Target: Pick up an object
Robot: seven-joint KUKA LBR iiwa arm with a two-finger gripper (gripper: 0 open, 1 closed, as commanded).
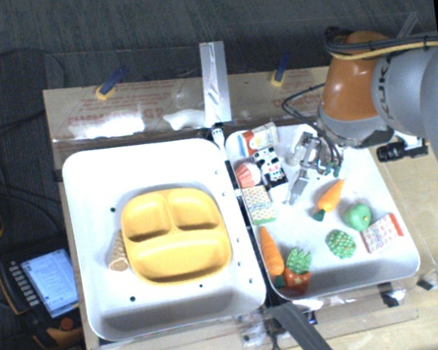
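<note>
The table (64, 111) carried 2 white bins side by side. The left bin (90, 180) held a yellow divided tray (175, 234), with a small tan object (118, 253) tucked against the tray's 9 o'clock edge.

The arm (369, 92) reached in from 3 o'clock, its orange band above the wrist, and the pincer (300, 179) hung low over the upper middle of the right bin (390, 186). Its 2 fingers pointed toward 7 o'clock with a narrow gap between them, slightly open, and nothing showed between them.

Just beside the pincer at 4 o'clock lay a small carrot (330, 196), tilted, apart from the fingertips. At 9 o'clock from the pincer sat a black-and-white box (270, 168), with a red and white carton (261, 137) at 12 o'clock of that box, a pink packet (245, 174) and a checked packet (257, 203) along the bin's left wall.

Toward 5 o'clock in the right bin lay a green apple (359, 216) touching a red and white card (382, 233), and a green knobbly fruit (340, 244) near them. A long carrot (271, 250) lay along the left wall, with a leafy strawberry (298, 270) at its lower end
</note>
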